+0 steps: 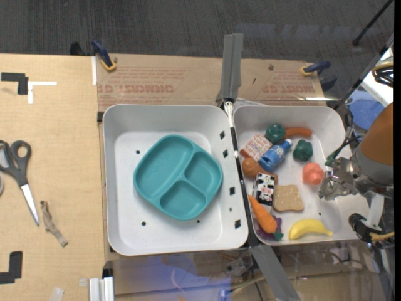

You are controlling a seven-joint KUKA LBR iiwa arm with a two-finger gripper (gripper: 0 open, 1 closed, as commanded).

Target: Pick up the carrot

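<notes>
Hovering at the frame's right edge, the gripper sat well apart from the carrot; its opening could not be told, and the neighbouring banana risked a mistaken grab.

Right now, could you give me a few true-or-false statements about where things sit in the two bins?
1. The teal divided plate lies in the left bin. True.
2. The carrot lies on the teal plate. False: it lies in the right bin, near its front left corner.
3. The banana lies near the right bin's front edge. True.
4. The gripper is over the left bin. False: it is at the right bin's right side, beside a pink toy.
5. The scissors lie in the right bin. False: they lie on the bench, left of both bins.
</notes>
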